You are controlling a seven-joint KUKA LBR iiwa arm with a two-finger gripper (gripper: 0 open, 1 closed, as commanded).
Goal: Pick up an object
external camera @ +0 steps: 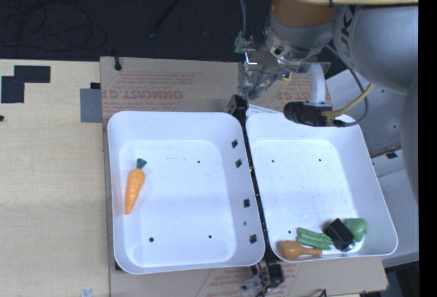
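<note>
Toys are lying in a small heap at the near corner of the right bin (382, 200): a tan pear (298, 250), green beans (314, 239), a black block (339, 233) and a green piece (356, 226), all touching or just beside each other. Farther left, a carrot (134, 186) is lying alone in the left bin (171, 128). At the far edge, the claw (254, 86) is hanging above the worktop (54, 173), holding nothing; I cannot tell its opening. Reaching into the heap is risky, because crowded toys could slip or get pushed away.
</note>
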